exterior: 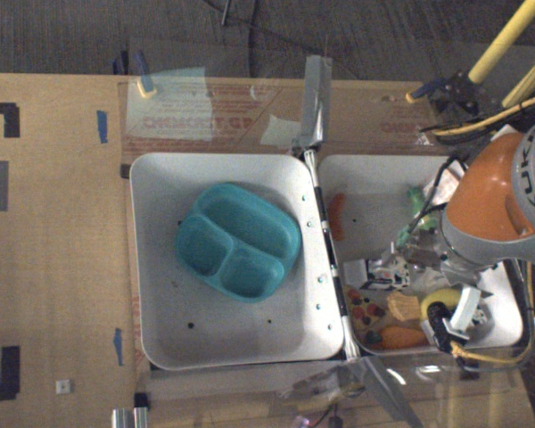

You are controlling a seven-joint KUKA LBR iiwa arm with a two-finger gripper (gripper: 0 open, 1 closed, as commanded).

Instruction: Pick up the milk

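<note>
— What sat in the left bin (152, 266)?
— A divided tray (239, 241), about centred.
— And the right bin (366, 181)?
— The arm (486, 208) hung over it; small items (388, 315) crowded its near side.

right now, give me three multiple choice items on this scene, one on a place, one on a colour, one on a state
1. Where does the teal three-compartment plastic tray lie?
A. in the left white bin
B. in the right white bin
C. on the cardboard bench

2. What colour is the band above the grey arm's wrist?
A. blue
B. orange
C. green

3. How does the tray sit?
A. standing on edge
B. open side down
C. flat, compartments up

Answers:
1 A, the tray rests on the floor of the left white bin.
2 B, the orange band curves over the right white bin.
3 C, all three hollows face the camera.
</note>
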